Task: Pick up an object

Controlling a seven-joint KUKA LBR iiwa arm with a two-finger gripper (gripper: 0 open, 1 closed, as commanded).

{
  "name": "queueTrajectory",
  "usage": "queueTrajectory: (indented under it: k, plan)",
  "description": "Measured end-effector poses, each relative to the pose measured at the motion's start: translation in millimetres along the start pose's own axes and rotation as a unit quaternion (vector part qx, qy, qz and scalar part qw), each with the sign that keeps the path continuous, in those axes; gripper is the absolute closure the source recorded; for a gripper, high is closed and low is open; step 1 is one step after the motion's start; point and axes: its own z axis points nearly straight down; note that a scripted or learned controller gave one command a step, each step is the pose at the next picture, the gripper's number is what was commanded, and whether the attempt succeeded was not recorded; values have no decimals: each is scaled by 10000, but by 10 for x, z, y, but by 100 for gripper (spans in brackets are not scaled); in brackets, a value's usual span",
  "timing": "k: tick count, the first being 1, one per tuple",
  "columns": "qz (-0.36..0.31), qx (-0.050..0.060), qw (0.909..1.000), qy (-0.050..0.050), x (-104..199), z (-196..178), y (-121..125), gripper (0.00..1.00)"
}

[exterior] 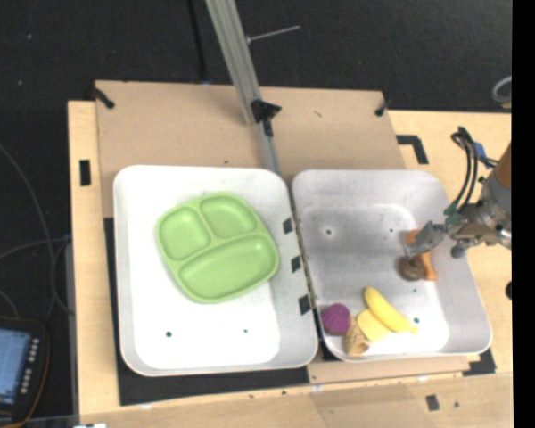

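The right bin (357, 194) holds a yellow banana (388, 311), a purple ball-like object (336, 317) and a pale yellow wedge (358, 333) near its front edge. A small brown and orange object (415, 267) lies by the bin's right side. My gripper (439, 236) reaches in from the right and hovers just above and right of that brown object, with an orange bit (412, 236) at its tip. Whether it touches the object is unclear.
The left bin (143, 328) carries a green divided plate (218, 247) in its middle. A metal pole (236, 61) slants up from between the bins at the back. Cables (468, 163) hang off the arm at the right.
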Motion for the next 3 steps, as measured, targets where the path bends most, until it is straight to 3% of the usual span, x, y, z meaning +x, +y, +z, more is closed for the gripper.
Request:
queueTrajectory:
  k: [1, 3]
  plan:
    - [5, -1, 10000, 1, -1, 0, 0, 0]
    - [17, 27, 10000, 0, 2, 1155, -19, 0]
